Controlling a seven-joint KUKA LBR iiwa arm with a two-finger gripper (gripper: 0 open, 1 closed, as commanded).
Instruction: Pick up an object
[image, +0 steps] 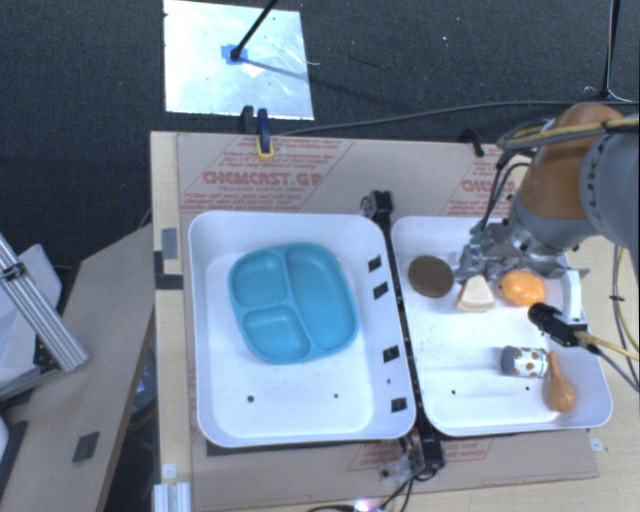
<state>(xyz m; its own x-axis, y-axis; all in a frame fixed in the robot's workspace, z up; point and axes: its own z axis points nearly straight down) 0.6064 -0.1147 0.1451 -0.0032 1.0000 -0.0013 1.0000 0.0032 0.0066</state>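
Your left bin (215, 330) holds just the blue divided plate (293, 302). In the right bin (440, 415), the gripper (478, 262) hangs over the pale wedge (477, 294), between brown disc (431, 276) and orange (522, 289); whether it's open, you cannot tell. Crowded neighbours could get nudged, spoiling the grasp.

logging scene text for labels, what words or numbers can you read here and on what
"CHEMCAST GP": red print on the brown protective sheet under the bins, behind the left bin; the last letters are uncertain.
The same red print repeats behind the right bin: too cut off to read.
Small can label: too small to read.
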